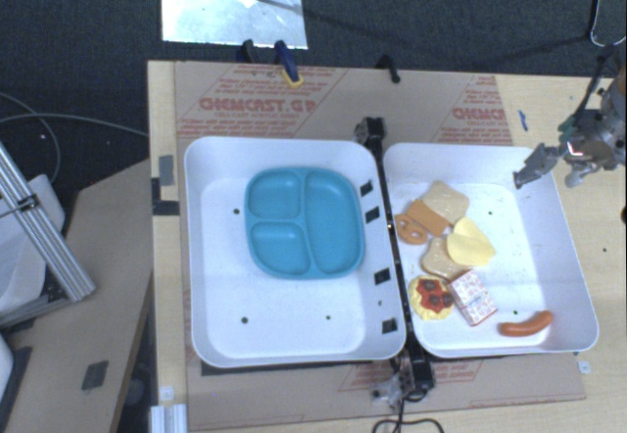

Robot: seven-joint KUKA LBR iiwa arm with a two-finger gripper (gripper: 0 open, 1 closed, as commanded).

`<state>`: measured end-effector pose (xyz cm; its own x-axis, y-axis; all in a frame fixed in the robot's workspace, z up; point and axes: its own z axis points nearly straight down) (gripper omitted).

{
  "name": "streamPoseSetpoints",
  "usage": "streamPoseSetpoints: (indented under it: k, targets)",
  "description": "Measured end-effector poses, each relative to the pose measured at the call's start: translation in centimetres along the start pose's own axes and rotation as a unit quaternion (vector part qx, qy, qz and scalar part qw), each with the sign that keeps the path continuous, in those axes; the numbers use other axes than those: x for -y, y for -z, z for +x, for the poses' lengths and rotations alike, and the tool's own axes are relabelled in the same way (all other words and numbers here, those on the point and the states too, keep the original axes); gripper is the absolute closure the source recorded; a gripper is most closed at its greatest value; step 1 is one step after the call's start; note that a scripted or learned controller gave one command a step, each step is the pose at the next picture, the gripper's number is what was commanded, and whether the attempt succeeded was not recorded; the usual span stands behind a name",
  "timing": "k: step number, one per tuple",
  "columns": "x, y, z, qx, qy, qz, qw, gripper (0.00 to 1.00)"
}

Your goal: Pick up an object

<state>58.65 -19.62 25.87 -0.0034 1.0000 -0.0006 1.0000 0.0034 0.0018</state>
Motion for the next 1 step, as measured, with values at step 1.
streamPoseSetpoints:
  k: [1]
  targets:
    - [2.27, 6.18, 17.73, -0.003, 0.008, -0.003, 1.0, 0.0]
